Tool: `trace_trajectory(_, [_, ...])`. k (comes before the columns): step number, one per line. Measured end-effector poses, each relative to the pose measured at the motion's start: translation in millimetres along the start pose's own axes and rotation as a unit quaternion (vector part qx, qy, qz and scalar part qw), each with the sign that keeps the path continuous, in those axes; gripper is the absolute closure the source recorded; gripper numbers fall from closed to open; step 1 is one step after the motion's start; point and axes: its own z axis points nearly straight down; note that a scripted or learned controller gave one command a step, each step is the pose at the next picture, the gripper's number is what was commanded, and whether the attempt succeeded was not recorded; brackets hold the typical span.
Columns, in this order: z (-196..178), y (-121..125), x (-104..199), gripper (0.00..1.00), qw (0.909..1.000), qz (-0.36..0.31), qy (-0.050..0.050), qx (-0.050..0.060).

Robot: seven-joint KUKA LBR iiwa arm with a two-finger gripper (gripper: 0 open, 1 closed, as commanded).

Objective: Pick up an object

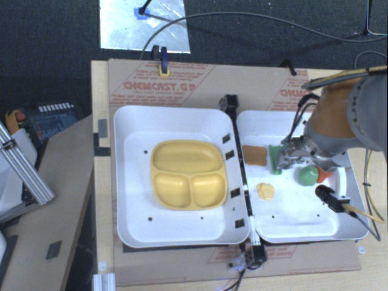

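Dark carpeted floor (48,41) surrounds a cardboard-topped bench (200,80); a shiny metal sheet (145,17) lies beyond it, cables (260,22) trailing across.

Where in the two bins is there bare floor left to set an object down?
Free: the right white bin's front strip, below the pale yellow lump, and the left white bin's margin around the yellow sectioned tray. Crowded: mid-right bin, where brown block, green ball and gripper cluster.

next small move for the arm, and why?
Probably a short descent onto the green piece under the gripper. The gripper sits low in the right bin right at that piece, nothing visibly between its fingers; the brown block, yellow lump and green ball lie apart from it.
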Motion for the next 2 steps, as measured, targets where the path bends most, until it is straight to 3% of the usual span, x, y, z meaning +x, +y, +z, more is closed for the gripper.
trace_trajectory(2, [-108,6,16,1.00,1.0000,-0.002,-0.001,0.002])
